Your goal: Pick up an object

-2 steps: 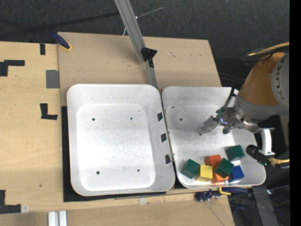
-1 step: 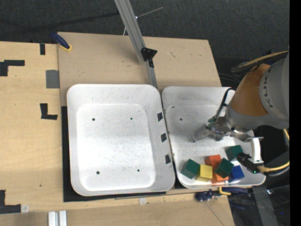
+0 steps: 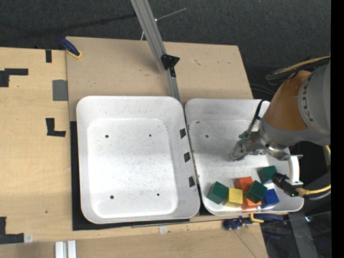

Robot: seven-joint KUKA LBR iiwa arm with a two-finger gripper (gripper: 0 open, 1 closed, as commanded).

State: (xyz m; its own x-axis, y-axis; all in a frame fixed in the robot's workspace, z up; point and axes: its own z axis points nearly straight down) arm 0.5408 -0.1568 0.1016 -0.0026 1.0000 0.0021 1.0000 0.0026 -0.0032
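Several small blocks lie clustered at the near end of the right bin (image 3: 215,117): a green block (image 3: 218,192), a yellow block (image 3: 235,196), an orange block (image 3: 244,185), a dark green block (image 3: 256,191), another dark green block (image 3: 266,173) and a blue block (image 3: 270,197). My gripper (image 3: 240,149) hangs over the middle of the right bin, just above and to the left of the cluster. It points down toward the bin floor. Nothing shows between its fingers.
The left bin (image 3: 86,112) sits beside the right one on the wooden bench. A slanted metal rail (image 3: 153,31) runs from the top down to the gap between the bins. A blue and yellow clamp (image 3: 70,47) lies at the far left.
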